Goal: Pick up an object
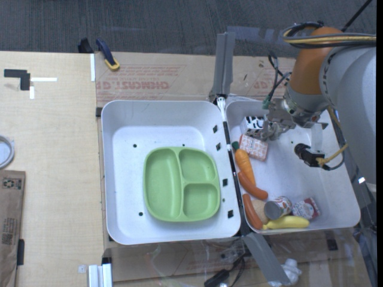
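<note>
1. A pale wooden counter [48, 136] fills the left of the view and carries two shallow white bins side by side.
2. A grey robot arm [353, 100] with an orange band enters from the right, above the right bin.
3. The left bin [119, 160] holds a green divided plate [182, 184], lying flat near its middle.
4. The right bin [329, 184] holds several small things.
5. The hand [270, 130] is low over the far left part of the right bin, just above a small printed packet [254, 147]; whether it is open or closed cannot be told.
6. A carrot [244, 167] lies along the bin's left wall, below the packet.
7. A banana [287, 223] lies at the near edge, beside a small can [276, 208].
</note>
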Motion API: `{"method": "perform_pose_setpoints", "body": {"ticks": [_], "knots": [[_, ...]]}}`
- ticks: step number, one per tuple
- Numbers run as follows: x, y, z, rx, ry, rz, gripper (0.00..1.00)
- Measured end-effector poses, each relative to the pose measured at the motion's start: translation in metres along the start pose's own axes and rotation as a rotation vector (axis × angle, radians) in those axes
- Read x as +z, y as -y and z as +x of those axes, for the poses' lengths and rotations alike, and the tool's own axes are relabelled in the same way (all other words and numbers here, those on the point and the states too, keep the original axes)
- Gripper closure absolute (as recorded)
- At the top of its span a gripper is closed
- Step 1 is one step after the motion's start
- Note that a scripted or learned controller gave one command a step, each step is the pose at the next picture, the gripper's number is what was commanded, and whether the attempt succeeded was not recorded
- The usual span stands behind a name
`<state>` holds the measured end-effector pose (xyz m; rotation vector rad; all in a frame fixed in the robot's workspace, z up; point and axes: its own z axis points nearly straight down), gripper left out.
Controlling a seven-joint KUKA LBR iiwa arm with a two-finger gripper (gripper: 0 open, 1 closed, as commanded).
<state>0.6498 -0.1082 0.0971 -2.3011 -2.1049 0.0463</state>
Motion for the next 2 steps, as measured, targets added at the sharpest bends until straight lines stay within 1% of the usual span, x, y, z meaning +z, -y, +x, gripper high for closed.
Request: {"method": "perform_pose_setpoints", "body": {"ticks": [1,2], "knots": [[-0.0084,0.0009,-0.0014,-0.002,0.003,0.002,1.0],[-0.0083,0.0015,-0.003,-0.001,0.005,0.005,0.0]]}}
